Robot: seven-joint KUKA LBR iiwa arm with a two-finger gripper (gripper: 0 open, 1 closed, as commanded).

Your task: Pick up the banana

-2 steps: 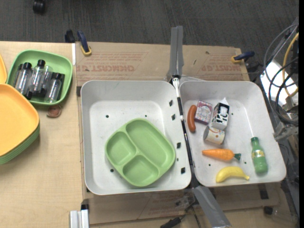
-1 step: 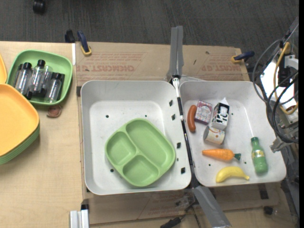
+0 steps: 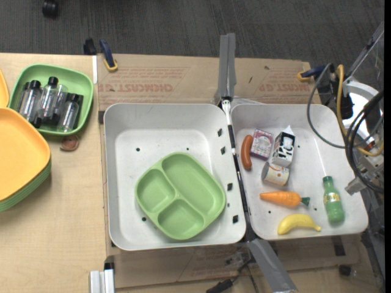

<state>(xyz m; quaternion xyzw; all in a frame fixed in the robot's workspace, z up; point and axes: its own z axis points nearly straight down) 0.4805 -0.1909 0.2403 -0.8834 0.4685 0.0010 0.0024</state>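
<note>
A curved yellow plastic banana [image 3: 298, 224] lies untouched just below the orange toy carrot [image 3: 282, 198]; the fingers' state cannot be told.

**Bin and desk count**

Right bin [image 3: 342, 140]: one banana [image 3: 297, 224], one carrot [image 3: 282, 198], one green bottle [image 3: 333, 200], one sausage [image 3: 247, 152], three small cartons. Left bin [image 3: 122, 127]: one divided green plate [image 3: 179, 195]. Left desk: one green tray [image 3: 79, 81] of several vials.

banana [image 3: 298, 224] open above and leftward, carrot [image 3: 282, 198] just behind, green bottle [image 3: 333, 199] near its right — bin wall [image 3: 305, 237] in front
</note>
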